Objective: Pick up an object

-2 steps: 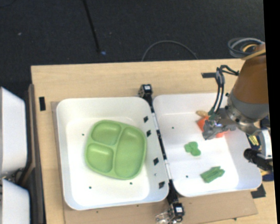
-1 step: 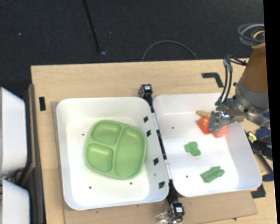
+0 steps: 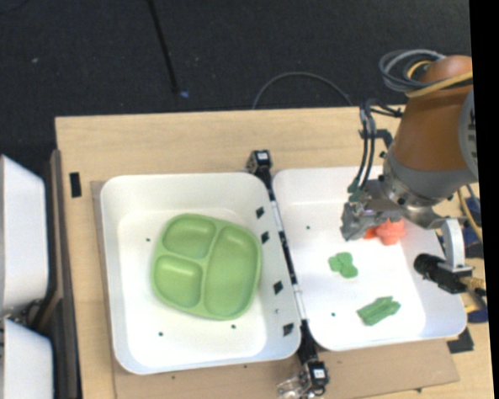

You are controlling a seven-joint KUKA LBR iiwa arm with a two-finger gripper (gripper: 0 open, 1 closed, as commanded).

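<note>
Gripper [image 3: 362, 221] low in the right bin [image 3: 324, 316], open or shut impossible to tell, perhaps touching the orange piece [image 3: 390, 231]; risk of nudging it aside, or closing on nothing from poor aim.

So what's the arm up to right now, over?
Gripper low in right bin, beside orange piece. Two green pieces lying loose. Nothing blocking.
</note>
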